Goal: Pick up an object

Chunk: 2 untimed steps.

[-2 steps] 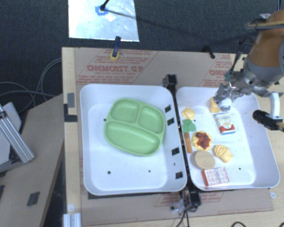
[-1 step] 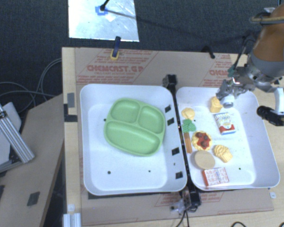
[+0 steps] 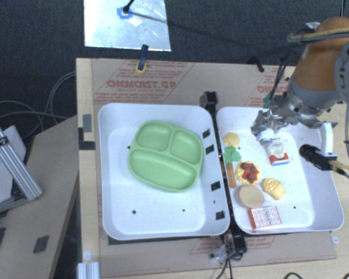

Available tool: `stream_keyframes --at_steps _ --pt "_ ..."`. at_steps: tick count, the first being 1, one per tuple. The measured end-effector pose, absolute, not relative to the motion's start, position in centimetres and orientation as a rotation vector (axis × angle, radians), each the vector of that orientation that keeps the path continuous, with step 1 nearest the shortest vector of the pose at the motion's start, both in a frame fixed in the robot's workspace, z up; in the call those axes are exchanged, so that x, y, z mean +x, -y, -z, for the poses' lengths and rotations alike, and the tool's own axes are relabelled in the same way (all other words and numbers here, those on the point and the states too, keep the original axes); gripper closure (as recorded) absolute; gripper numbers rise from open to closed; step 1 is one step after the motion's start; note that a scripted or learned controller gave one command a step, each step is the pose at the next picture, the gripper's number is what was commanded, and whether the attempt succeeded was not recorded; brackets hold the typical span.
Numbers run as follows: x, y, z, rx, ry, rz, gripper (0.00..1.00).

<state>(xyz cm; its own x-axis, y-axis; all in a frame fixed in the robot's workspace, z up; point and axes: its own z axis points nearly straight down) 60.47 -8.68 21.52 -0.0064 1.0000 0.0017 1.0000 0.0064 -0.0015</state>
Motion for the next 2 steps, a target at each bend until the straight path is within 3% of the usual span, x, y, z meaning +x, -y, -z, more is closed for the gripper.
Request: stream_keyframes --at_steps 2 --pt "54.9 0.7 -23.6 -2.21 2.229 0.001 1.0"
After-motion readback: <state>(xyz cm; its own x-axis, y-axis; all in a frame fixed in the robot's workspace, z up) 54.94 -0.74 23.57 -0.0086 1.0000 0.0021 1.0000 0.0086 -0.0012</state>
